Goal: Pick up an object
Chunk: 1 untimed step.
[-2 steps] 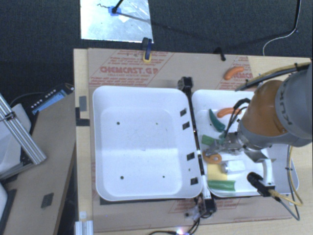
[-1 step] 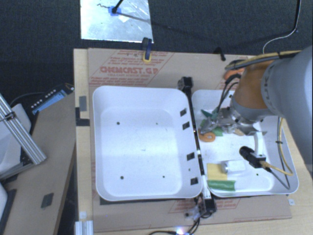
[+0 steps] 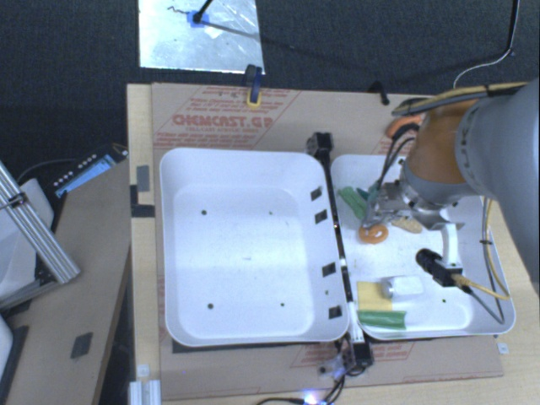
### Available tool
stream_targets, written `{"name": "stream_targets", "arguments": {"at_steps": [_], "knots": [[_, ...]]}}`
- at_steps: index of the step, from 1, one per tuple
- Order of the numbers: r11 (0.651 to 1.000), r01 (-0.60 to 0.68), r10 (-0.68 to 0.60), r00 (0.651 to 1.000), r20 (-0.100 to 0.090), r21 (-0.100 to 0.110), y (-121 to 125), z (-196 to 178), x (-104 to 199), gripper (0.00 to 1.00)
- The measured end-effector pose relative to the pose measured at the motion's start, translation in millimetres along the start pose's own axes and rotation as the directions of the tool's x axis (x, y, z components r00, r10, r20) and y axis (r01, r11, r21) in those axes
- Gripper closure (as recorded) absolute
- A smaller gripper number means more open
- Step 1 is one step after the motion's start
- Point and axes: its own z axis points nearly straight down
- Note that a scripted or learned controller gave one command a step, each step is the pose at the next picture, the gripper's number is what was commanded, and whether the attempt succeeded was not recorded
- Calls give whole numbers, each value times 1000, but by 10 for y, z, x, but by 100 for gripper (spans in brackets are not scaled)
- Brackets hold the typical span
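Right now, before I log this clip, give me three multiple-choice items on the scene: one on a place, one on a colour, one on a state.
1. Where does the hand hang?
A. over the left bin
B. over the right bin
C. off the bench

2. What colour is the ring under the hand?
A. orange
B. blue
C. black

3. How does the yellow block lie?
A. clamped in the hand
B. in the left bin
C. on the floor of the right bin, apart from the hand

Key: 1 B, the hand sits over that bin's upper left part. 2 A, it reads orange against the white floor. 3 C, it lies near the front wall.
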Motion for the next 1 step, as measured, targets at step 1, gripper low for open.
{"name": "stream_targets", "arguments": {"at_steps": [1], "knots": [[1000, 8, -8, 1000, -1, -1, 371, -911, 813, 100]]}}
